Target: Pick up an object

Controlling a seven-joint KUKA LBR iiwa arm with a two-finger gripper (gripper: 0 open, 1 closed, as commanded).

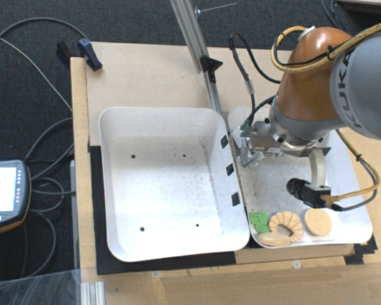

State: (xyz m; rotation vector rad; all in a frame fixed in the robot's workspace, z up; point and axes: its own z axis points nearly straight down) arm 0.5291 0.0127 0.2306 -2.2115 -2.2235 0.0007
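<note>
the arm (pixel 317 81) reaches in from the right and hangs over the right bin (pixel 267 189), its orange band and grey body covering most of that bin's upper half. the gripper (pixel 247 154) sits low near the bin's left wall, close to the divide between the two bins; its fingers are too hidden and small to tell how far they are parted, and nothing can be seen held between them.

the things to pick lie in a row along the near edge of the right bin. a small green piece (pixel 260 220) sits in the near-left corner, touching or just beside a ridged tan curved piece (pixel 287 223). a pale oval piece (pixel 274 239) lies under that curve against the front rim. a round tan disc (pixel 318 222) lies just to the right. all of them are well apart from the gripper.

a black fitting (pixel 306 192) with a yellow cable hangs from the arm just above the disc, between the wrist and the objects.

the left bin (pixel 162 183) shows a white floor with dark specks. a metal pole (pixel 190 27) slants down to the bins' shared edge. a blue clamp (pixel 89 53) grips the bench's far-left corner, and a handheld screen (pixel 5 192) lies on the floor at left.
</note>
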